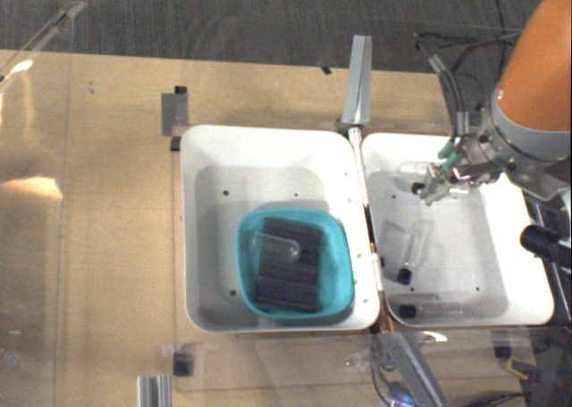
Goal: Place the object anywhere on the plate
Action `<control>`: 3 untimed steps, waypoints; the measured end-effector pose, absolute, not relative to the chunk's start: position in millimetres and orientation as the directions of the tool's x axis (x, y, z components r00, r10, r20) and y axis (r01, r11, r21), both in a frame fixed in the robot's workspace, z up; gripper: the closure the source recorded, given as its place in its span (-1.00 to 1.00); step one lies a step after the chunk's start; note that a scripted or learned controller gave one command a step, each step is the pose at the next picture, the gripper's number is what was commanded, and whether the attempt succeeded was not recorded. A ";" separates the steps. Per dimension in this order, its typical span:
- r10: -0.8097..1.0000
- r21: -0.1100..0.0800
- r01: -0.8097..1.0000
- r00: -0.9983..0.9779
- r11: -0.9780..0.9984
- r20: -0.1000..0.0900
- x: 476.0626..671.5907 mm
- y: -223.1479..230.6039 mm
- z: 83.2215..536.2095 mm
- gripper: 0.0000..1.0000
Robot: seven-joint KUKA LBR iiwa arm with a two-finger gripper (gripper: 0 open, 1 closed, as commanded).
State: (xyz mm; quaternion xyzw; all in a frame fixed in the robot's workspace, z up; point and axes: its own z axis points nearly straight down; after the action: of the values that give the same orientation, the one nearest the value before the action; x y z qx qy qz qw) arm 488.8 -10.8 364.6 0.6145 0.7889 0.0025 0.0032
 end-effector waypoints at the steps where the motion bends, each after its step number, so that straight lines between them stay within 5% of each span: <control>1: 0.956 0.007 0.956 -0.293 0.293 -0.001 488.2 43.8 361.7 1.00; 2: 0.959 0.010 0.959 -0.284 0.283 -0.001 491.8 100.3 385.5 1.00; 3: 0.931 0.005 0.931 -0.365 0.365 0.000 487.7 147.9 354.9 1.00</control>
State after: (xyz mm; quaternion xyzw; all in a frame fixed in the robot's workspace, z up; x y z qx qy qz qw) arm 487.7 147.9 354.9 0.5633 0.8262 0.0021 0.0015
